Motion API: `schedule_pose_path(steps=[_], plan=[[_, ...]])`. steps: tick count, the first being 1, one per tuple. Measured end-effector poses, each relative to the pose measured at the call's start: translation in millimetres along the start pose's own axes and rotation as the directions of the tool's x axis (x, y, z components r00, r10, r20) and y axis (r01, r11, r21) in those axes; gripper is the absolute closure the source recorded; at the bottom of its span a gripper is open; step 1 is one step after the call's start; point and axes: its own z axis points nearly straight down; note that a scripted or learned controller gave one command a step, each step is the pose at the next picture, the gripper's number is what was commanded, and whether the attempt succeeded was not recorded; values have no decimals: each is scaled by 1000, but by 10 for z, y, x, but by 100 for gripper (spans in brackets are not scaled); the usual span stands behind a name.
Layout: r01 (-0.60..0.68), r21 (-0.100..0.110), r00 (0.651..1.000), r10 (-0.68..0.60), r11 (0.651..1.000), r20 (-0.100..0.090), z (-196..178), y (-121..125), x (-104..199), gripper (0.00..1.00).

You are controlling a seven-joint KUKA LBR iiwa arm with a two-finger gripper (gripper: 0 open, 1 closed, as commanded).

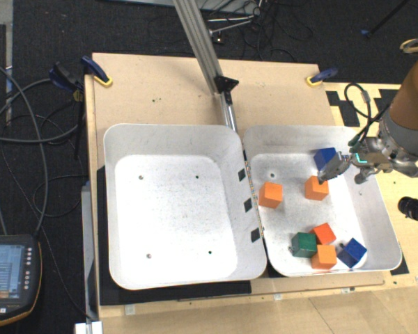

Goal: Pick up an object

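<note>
Orange cubes (270, 195), four; blue (325, 157), two; green (305, 244), one.

Both white bins, left (125, 186) and right (376, 207), look like matt plastic, finely speckled. The bench (167, 89) beneath is bare pale board, unvarnished (fibreboard, perhaps). At twelve o'clock a slanted metal rail (195, 33) shows a dull brushed sheen. The cubes (270, 195) look smooth, matt.

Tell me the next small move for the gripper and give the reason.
Probably lower the gripper a little toward the orange cube just below and left of its tip. That cube lies apart from its neighbours in the right bin, while the blue cube sits close beside the fingers. Nothing shows between them yet.
</note>
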Motion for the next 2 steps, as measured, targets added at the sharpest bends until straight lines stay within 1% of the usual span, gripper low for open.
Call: schedule_pose_path(steps=[1, 2], plan=[[-1, 6, 1000, 1, 1000, -1, 632, 22, 45, 0], [-2, 6, 1000, 2, 1000, -2, 1232, -72, 72, 0]])
